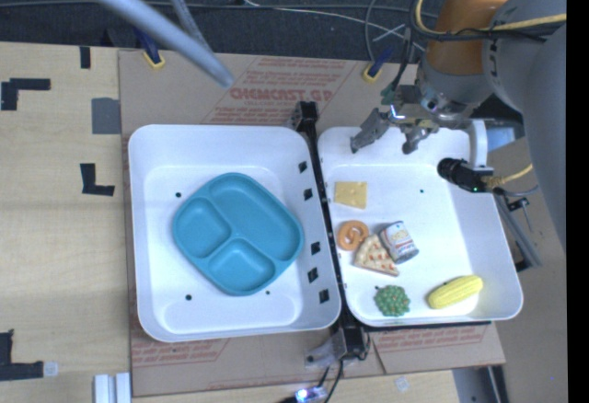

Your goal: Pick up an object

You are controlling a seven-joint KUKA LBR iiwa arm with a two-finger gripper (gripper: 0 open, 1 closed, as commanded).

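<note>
**Desk:** What does the overhead camera show at the bench?

**Photographer:** Two shallow white plastic bins sit side by side on a cardboard sheet. The right bin [479, 236] is my landmark. Above its far rim hangs the grey arm's two-finger gripper [387, 140], its dark fingers [364, 136] spread wide apart with nothing between them. The orange band [479, 1] of the arm rises behind that rim, toward the far right corner.

**Desk:** And the objects to be picked?

**Photographer:** All lie inside the right bin, on its floor, apart from the gripper. A flat yellow square slice of toy cheese [351, 195] lies near the bin's left wall, closest to the fingers. Nearer the camera along that wall is a small orange ring-shaped pretzel [351, 235], touching or just beside a triangular toy pizza slice [375, 257]. A small tin can with a red and white label [399, 241] lies tipped against the pizza's right side. Near the bin's front rim are a green bunch of toy grapes [392, 301] and, to its right, a yellow corn cob [455, 292].

**Desk:** Anything left of the right bin?

**Photographer:** The left bin [156, 162], holding a blue three-compartment plastic tray [236, 234].
</note>
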